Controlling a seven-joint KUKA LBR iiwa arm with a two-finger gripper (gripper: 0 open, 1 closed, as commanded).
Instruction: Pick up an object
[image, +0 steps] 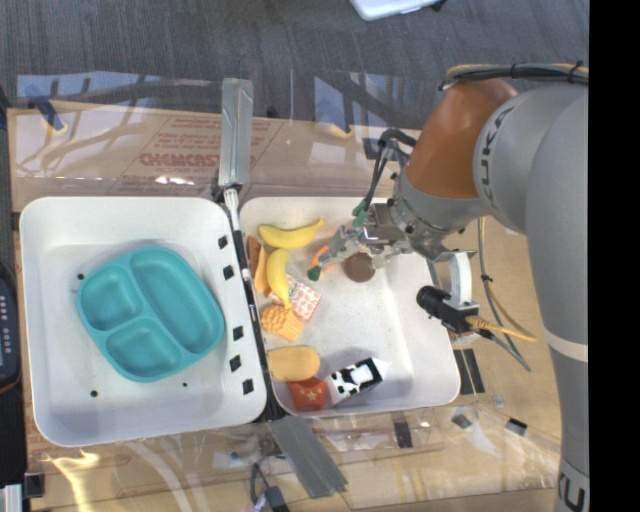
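The right bin (425, 345) holds several toy foods. Two yellow bananas (290, 235) (277, 276) lie at its far left. A small orange carrot piece with a green top (318, 264) sits beside them, and a brown round item (358, 267) lies just to its right. My gripper (348, 243) hangs low over the bin's far middle, directly above the carrot piece and the brown item. Nothing is visibly held.
In the right bin, nearer the camera, lie a pink wafer (306, 300), a yellow corn piece (280, 321), an orange bun (293, 361), a red item (308, 394) and a black-and-white toy (356, 377). The left bin (50, 250) holds a teal divided plate (150, 312).
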